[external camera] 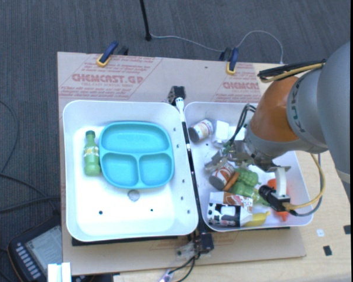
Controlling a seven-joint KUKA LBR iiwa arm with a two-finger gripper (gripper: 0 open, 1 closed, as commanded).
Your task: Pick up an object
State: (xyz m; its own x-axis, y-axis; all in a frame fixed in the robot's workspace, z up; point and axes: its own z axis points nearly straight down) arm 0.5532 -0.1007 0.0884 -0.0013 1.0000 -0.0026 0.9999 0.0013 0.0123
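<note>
Lying in a jumble on the floor of the right-hand bin [303, 213], the candidates for picking sit directly under and just around the claw [228, 153]; nearest is a small can with a red and white label [222, 175], touching or all but touching the claw on its lower side, its long axis running on a slant from lower left to upper right; just beyond it, down and to the right of the claw, rests a knobbly green toy [244, 183]; up and to the left of the claw a small tipped jar [201, 129] lies with its length pointing toward the claw; further below, against the bin's near wall, are a black-and-white printed box [225, 211] and a yellow piece [257, 218]; whether the claw is spread or closed cannot be told at this angle, the grey wrist [282, 113] with its orange band hiding much of it, and nothing can be seen gripped; judged from this, the can looks the likeliest target, needing little more than a short drop and a grip across its narrow width; well apart to the claw's left, the other bin [82, 216] carries a blue divided plate [135, 154] and a green bottle [92, 153] standing beside it.
</note>
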